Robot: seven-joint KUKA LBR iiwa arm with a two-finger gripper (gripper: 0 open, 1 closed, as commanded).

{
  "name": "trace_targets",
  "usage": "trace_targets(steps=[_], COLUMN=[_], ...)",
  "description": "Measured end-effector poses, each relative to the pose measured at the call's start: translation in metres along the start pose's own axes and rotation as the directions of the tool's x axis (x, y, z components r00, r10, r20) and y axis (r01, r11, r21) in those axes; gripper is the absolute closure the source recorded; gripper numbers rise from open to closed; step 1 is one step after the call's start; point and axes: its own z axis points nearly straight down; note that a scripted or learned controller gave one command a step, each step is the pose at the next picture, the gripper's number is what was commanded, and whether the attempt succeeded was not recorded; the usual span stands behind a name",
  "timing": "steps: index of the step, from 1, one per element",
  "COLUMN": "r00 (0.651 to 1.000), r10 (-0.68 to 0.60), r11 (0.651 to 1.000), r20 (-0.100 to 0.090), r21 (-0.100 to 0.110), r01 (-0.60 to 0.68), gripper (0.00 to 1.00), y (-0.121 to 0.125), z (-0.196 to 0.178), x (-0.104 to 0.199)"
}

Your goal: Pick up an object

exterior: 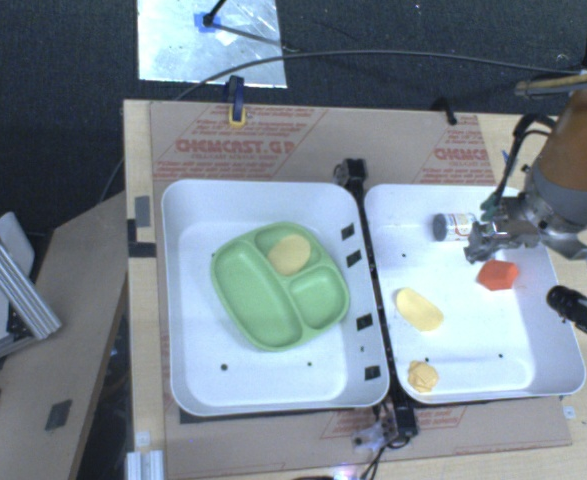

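The left bin (188, 298) holds a green divided plate (263, 303) with a yellow lump (291, 255) in its top compartment. The right bin (548, 353) holds a small bottle (454, 226) lying on its side, long axis left to right, an orange block (498, 274), a yellow oval (419, 309) and a small yellow lump (423, 375). The gripper (485, 238) hovers between bottle and block; whether it is apart or together I cannot tell.

I see open floor mid right bin (563, 368). Orange block (498, 275) and small bottle (454, 226) crowd the hand (485, 240); yellow pieces (419, 310) (423, 375) sit near the divider. Green tray (278, 288) fills most of left bin (188, 368).
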Motion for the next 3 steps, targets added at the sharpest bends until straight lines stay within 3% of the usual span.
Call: trace_targets(steps=[2,3], r00=[1.000,1.000], r10=[0.001,0.000], r11=[1.000,1.000], r20=[0.000,-0.001], r21=[0.002,0.000], r01=[-0.001,0.000], gripper=[1.00,1.00], y=[-0.011,-0.010], z=[0.021,0.011], x=[0.103,0.154])
